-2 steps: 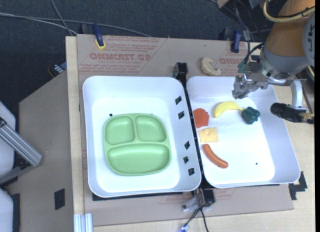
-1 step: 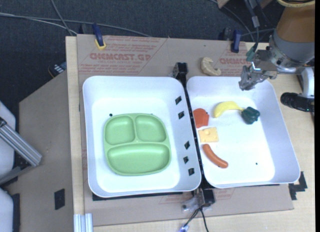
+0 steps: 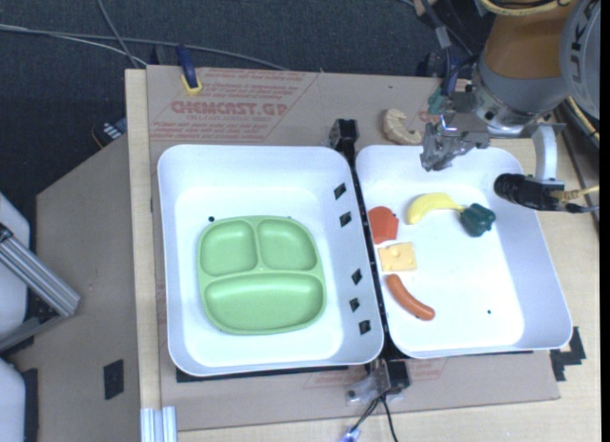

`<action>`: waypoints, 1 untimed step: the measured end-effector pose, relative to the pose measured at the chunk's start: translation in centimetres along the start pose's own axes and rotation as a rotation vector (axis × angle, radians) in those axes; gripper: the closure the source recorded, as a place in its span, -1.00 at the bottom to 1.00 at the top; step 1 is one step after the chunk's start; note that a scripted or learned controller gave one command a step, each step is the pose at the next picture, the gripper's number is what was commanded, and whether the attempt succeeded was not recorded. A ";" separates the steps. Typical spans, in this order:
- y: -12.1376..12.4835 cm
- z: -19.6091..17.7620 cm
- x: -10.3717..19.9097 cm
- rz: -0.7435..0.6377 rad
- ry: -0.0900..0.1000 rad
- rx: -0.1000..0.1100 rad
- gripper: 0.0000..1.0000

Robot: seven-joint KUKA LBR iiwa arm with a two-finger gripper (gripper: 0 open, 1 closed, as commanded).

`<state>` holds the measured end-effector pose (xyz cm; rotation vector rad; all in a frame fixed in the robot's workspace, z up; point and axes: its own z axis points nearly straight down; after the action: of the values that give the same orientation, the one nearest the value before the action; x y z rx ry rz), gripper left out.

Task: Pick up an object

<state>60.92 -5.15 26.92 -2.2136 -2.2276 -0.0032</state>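
The pincer (image 3: 442, 156) is hanging just beyond the yellow banana (image 3: 434, 206), over the far edge of the right bin (image 3: 534, 278). Whether it is standing wide or narrow cannot be told from this slant. The grey arm (image 3: 529, 59) with its orange band is reaching in from beyond the banana and to its right.

The banana is lying on the floor of the right bin, its arched back turned toward the pincer and apart from it. Just right of the banana, close to its tip, a dark green lumpy toy (image 3: 477, 218) is sitting. Left of the banana and slightly nearer the camera, a red-orange piece (image 3: 382, 224) is lying close to the bin's left wall. Nearer the camera than the banana, a yellow cheese slice (image 3: 397, 257) is lying flat, just beside the red-orange piece. Further from the banana on that same side, a red-brown sausage (image 3: 410, 298) is lying at a slant.

Well to the left of the banana, the left bin (image 3: 181, 202) is holding a green divided plate (image 3: 260, 273), which is sitting flat with its three compartments facing up. Beyond the banana and a little to its left, outside the bin, a pale curved thing (image 3: 398, 126) is resting on the bench (image 3: 238, 107).
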 end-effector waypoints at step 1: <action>0.9 2.3 4.5 0.002 -0.001 0.004 1.00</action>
<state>61.80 -0.67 24.66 -2.2147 -2.2233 0.0020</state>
